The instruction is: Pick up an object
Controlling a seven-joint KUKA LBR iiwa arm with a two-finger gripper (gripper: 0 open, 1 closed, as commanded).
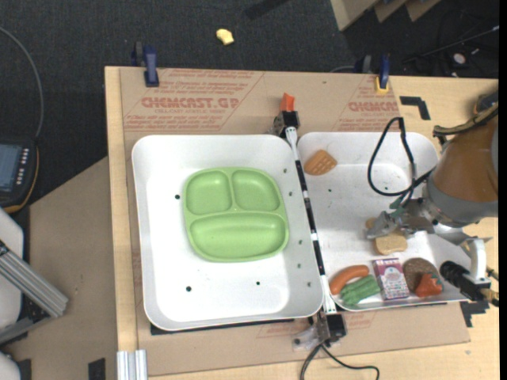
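Gripper [386, 226] sits low in the right bin [348, 212], just above a tan bread slice [390, 245]; I cannot tell how it is set; nothing I see is held. Along the bin's near wall lie a sausage [349, 277], green pepper [360, 290], pink box [390, 279]; a waffle [320, 163] lies at its far-left corner; a green tray [235, 214] rests in the left bin [158, 275].

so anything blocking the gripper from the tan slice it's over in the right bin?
Nothing visible. The gripper sits right at the tan bread-like slice in the right bin, with no item between them. The nearest neighbours, the pink packet and the brown piece, lie along the near wall, apart from the slice.
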